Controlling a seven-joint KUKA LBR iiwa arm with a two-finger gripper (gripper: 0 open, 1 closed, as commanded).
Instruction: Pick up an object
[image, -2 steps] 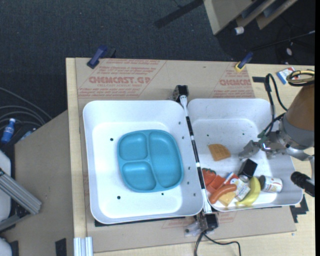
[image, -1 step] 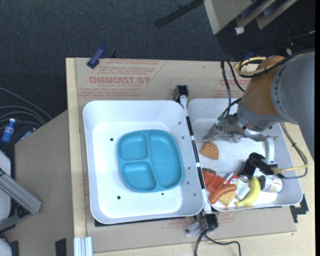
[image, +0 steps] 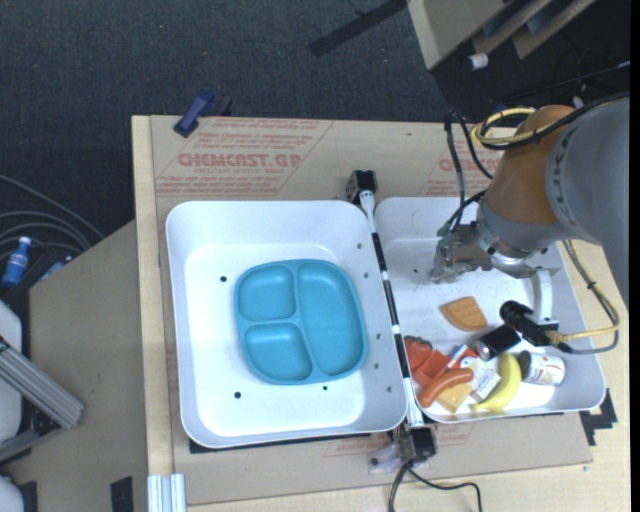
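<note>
Checking in from the remote station. The arm (image: 590, 170) comes in from the right and bends down over the right bin (image: 410, 225), with the orange band (image: 525, 175) sitting just above the wrist. The wrist points down and a bit to the left, so the gripper (image: 452, 262) sits low over the bare white floor in the far half of that bin, close to the divider between the two bins. From this angle I honestly can't tell whether the gripper is apart or together, the wrist body blocks too much of it. I see nothing held in it.

The stuff to pick from is all in the near half of the right bin. A tan slice (image: 465, 314) lies by itself just near-side of the gripper, apart from it. Nearer to me there's a little pile: a red piece (image: 425, 360) against the left wall, an orange wedge (image: 452, 397) next to it, a banana (image: 508, 380) and a white bottle (image: 545, 372) lying on its side toward the right.

The left bin (image: 200, 260) holds a blue divided plate (image: 300, 320), roughly in the middle, lying flat.
</note>
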